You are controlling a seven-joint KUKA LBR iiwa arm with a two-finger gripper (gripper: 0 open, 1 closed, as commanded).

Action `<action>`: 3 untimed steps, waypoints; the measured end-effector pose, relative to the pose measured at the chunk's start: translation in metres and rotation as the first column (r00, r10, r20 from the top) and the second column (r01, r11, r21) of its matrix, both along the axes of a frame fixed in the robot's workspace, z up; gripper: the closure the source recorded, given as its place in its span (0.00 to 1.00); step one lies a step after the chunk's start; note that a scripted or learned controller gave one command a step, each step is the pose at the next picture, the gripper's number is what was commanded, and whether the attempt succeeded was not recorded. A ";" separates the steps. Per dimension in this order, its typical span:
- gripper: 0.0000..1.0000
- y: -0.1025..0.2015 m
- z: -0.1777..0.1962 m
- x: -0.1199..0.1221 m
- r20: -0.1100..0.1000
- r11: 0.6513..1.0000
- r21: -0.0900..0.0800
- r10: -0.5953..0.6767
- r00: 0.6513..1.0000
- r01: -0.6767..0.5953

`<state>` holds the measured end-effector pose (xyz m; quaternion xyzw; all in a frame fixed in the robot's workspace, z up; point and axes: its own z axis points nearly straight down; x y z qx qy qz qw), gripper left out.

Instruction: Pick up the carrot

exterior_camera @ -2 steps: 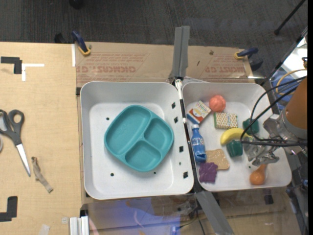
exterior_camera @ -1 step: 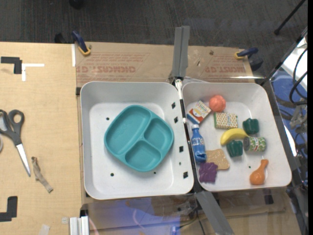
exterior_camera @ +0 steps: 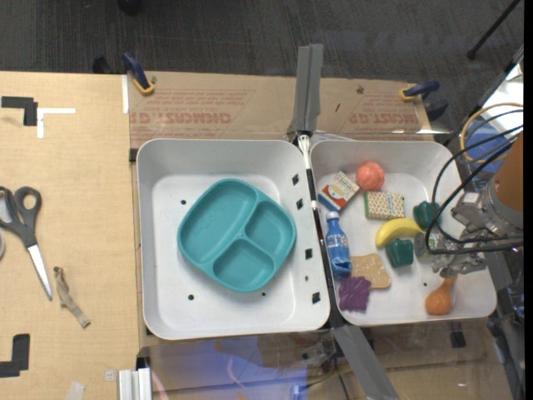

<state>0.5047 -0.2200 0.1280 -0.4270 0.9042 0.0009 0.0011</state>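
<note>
From my remote seat, nearest to me in the right bin I see the carrot lying by the front right corner, fat orange end forward and thin end pointing back toward the gripper. The gripper sits just behind and above the carrot's thin tip, over the bin's right edge; whether it touches the carrot I cannot tell, and I cannot tell how its fingers stand amid the dark metal and cables. The arm comes in from the right, its wrist low and roughly level.

Left of the carrot lie a purple toy, a slice of toast and a blue bottle. A little farther back are a green pepper, a yellow banana and a second dark green item. Beyond those come a cracker, a small red and white carton and an orange-red ball.

The left bin holds a teal divided plate. Scissors lie on the bench well to the left.
</note>
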 end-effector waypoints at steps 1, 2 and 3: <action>0.00 0.000 0.000 0.000 0.001 1.000 -0.001 0.001 1.000 -0.001; 0.00 0.044 -0.029 -0.022 0.000 0.991 -0.001 -0.135 0.991 0.135; 0.00 0.069 -0.019 -0.018 0.000 0.934 -0.001 -0.358 0.934 0.358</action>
